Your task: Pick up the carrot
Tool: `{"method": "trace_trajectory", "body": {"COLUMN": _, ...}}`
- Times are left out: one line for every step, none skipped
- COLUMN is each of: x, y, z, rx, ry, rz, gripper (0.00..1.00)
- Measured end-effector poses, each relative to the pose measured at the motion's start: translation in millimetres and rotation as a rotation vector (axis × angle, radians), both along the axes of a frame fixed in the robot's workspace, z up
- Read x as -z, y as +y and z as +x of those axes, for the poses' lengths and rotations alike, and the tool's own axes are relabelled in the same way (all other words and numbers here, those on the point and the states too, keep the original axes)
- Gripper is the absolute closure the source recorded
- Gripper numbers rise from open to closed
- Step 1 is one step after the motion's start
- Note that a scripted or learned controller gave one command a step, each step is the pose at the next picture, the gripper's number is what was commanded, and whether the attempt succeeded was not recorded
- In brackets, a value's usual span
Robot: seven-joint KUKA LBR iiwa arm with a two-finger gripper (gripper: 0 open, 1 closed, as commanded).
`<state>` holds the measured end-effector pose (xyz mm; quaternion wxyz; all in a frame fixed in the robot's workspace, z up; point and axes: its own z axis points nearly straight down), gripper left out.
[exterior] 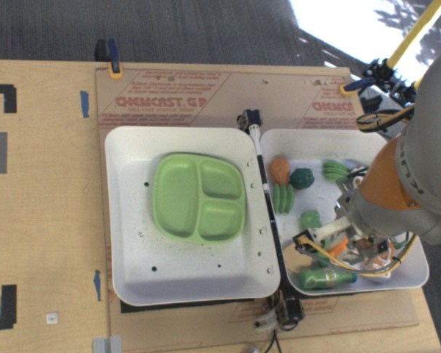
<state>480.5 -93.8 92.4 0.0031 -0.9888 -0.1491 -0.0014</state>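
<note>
— Gripper [347, 250] low in the right bin [419, 274] — whether it's closed, I cannot tell.
— And the carrot [338, 249]?
— Orange sliver right beneath it, apparently unlifted; the pick remains.

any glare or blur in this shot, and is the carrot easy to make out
Camera view: a blown-out sun patch glares on the floor at top right; the bins are evenly lit and the green divided plate is sharp. The arm is close and slightly soft, blocking part of the right bin. A small orange bit by its wiring may be the carrot, too hidden to confirm.
</note>
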Motion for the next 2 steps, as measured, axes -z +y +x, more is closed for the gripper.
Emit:
{"method": "trace_trajectory", "body": {"x": -9.5, "y": 0.3, "z": 0.4, "rx": 0.0, "ry": 0.0, "rz": 0.001, "gripper": 1.0}}
{"method": "trace_trajectory", "body": {"x": -18.9, "y": 0.7, "z": 0.5, "rx": -0.001, "ry": 0.002, "rz": 0.002, "gripper": 1.0}}
